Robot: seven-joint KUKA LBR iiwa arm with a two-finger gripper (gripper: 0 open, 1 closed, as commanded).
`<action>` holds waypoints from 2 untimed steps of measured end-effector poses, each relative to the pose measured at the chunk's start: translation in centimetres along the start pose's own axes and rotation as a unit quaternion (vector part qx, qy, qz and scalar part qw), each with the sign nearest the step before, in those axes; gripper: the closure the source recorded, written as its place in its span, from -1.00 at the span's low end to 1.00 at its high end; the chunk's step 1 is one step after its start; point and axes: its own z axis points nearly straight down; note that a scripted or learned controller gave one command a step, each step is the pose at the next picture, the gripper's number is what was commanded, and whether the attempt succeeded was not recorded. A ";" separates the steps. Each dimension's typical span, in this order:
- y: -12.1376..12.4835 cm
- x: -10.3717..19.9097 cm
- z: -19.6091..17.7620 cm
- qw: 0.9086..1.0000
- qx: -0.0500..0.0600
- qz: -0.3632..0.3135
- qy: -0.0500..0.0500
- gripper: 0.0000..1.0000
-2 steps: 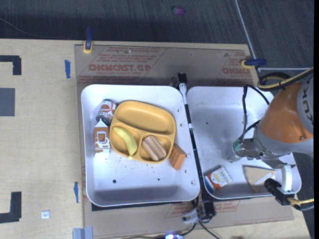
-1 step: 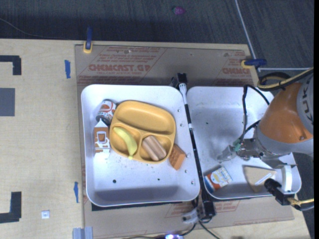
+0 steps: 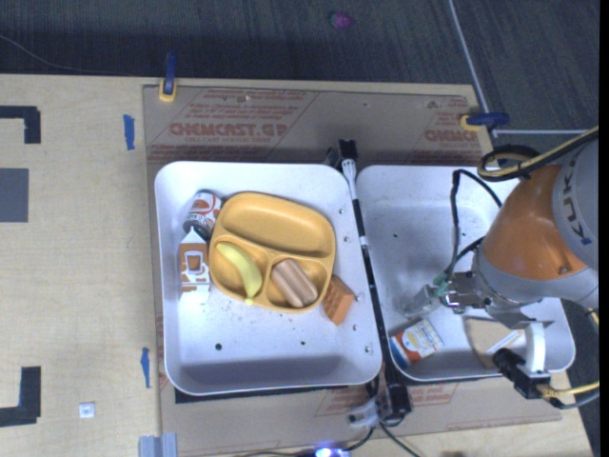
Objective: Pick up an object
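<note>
Overhead, slanted view of a bench topped with a brown board [image 3: 314, 112] printed in red lettering, clamped at its far edge by a yellow clamp [image 3: 169, 88] on the left and a blue-and-yellow clamp [image 3: 483, 119] on the right. Around it lies a pale tan surface [image 3: 67, 255] with dark squares and bits of blue tape [image 3: 128, 131]. Dark grey carpet [image 3: 285, 17] runs behind the bench, with a small purple speck on it.

Two white bins sit side by side, touching along the middle. The left bin [image 3: 266, 360] holds a yellow divided plate [image 3: 274, 246] with a banana-like piece [image 3: 243, 272] in one compartment and a sausage-like piece [image 3: 295, 284] in the next. A small can [image 3: 201, 214] lies against the plate's upper left edge, an orange-and-white carton [image 3: 193, 267] beside its left, and an orange-brown wedge [image 3: 339, 302] touches its lower right.

The right bin [image 3: 409, 208] holds a small white packet with orange and blue print [image 3: 417, 341], lying near the front wall. The arm [image 3: 542, 236], grey with an orange band, reaches in from the right; the gripper [image 3: 433, 295] hangs low in the right bin just above and beside the packet. Jaw state cannot be told, too blurred and small. Nothing is seen held between them. Black cables loop over the arm.
</note>
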 end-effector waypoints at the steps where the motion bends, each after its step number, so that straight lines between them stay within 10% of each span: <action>1: 0.2 -0.4 -1.1 1.000 -0.006 0.002 -0.005 1.00; 2: -0.2 7.3 -9.6 1.000 0.006 -0.002 0.005 1.00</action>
